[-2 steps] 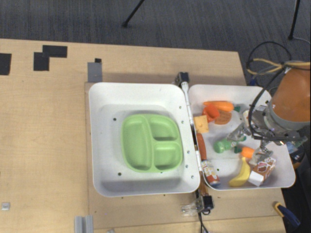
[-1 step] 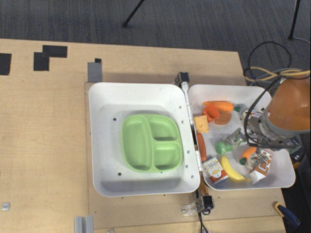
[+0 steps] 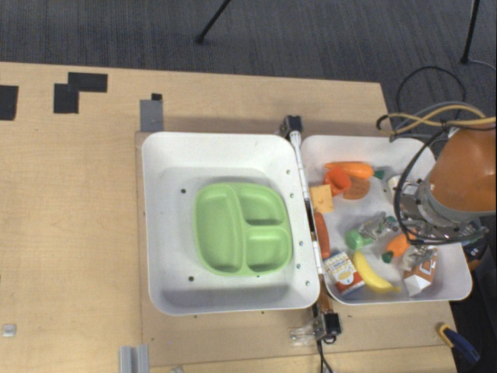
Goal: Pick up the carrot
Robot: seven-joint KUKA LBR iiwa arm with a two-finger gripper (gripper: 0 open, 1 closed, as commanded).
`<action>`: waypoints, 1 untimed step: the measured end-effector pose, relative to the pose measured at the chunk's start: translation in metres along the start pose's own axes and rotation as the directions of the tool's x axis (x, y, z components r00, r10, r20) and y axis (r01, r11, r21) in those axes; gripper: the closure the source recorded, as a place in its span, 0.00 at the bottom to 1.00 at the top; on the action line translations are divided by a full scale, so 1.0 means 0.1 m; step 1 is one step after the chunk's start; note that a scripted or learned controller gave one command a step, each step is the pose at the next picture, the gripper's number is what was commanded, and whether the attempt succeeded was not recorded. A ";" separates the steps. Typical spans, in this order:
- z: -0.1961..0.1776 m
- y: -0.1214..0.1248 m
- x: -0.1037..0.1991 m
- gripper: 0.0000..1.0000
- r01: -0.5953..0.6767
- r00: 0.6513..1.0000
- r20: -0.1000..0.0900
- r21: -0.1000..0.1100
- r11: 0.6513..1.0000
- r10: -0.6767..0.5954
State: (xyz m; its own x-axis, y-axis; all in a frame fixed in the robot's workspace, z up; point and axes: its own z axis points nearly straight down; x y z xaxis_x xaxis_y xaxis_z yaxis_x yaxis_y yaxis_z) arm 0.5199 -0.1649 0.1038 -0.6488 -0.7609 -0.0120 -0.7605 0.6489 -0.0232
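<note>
So the carrot [image 3: 349, 170] is lying along the far side of the right bin [image 3: 458, 290], green top pointing right, pretty much touching another orange thing [image 3: 337, 180] and a brownish round item [image 3: 356, 189] just in front of it. The gripper [image 3: 396, 235] is nowhere near that though, it's down in the middle of the bin among the clutter, close to a small orange piece [image 3: 397, 245] and a green and clear bit [image 3: 363, 235]. Can't tell how the pincer stands, the wrist and cables hide it, and nothing is visibly held.

What worries me: if it closes where it is, it'll probably grab that little orange piece or just junk, not the carrot. And even if it heads over, the carrot is wedged by the bin wall and its neighbours, so it could easily pinch two things or knock it away. The banana [image 3: 371, 273] and the cartons [image 3: 342, 271] could get shoved around too. The left bin with the green tray [image 3: 242, 228] is out of it
</note>
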 end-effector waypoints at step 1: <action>0.13 0.12 0.10 0.00 0.177 0.984 -0.005 -0.021 0.984 -0.177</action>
State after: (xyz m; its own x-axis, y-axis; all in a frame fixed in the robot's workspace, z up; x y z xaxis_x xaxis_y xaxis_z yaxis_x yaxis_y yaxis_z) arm 0.5046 -0.1647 0.0903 -0.5043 -0.8635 -0.0026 -0.8635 0.5043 -0.0041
